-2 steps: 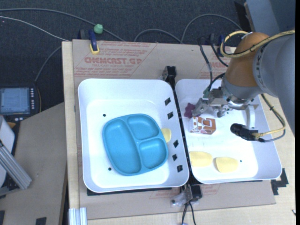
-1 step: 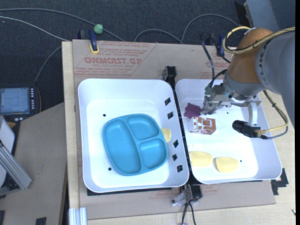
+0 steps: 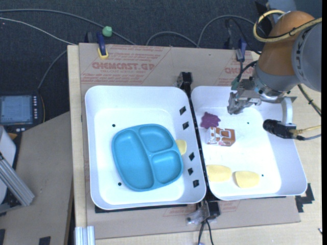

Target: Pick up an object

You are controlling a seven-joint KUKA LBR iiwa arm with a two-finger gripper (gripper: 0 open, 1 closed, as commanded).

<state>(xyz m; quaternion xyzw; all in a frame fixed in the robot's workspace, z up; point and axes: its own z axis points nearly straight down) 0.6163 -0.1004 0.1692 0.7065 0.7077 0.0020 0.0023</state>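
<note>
As we look down on the bench (image 3: 76, 137), we see the grey arm with its orange band (image 3: 286, 34) reaching in from the right and bending down over the far part of the right-hand shallow white bin (image 3: 286, 177). Its wrist points downward, and the claw (image 3: 236, 106) hangs at the tip, above the bin's upper left area. We cannot tell whether the claw is released or clenched, and we see nothing held in it.

Largest among the loose things is the blue plastic divided plate (image 3: 147, 156), lying flat in the left-hand shallow white bin (image 3: 102, 116) and well apart from the claw. A small pale yellow piece (image 3: 181, 147) peeks out from beside the plate's right edge.

In the right-hand bin, the things lie toward the left side. Two flat pale yellow pieces sit near the front: one (image 3: 218, 173) by the bin's left wall, the other (image 3: 246, 178) just beside it to the right. Farther back lies a small brown and white packet (image 3: 222, 136), and just beyond it a crumpled purple object (image 3: 210, 120). We find the purple object nearest the claw, a little to its left and toward the front, apart from it. The packet lies next nearest, and the yellow pieces are well apart from the claw.
</note>
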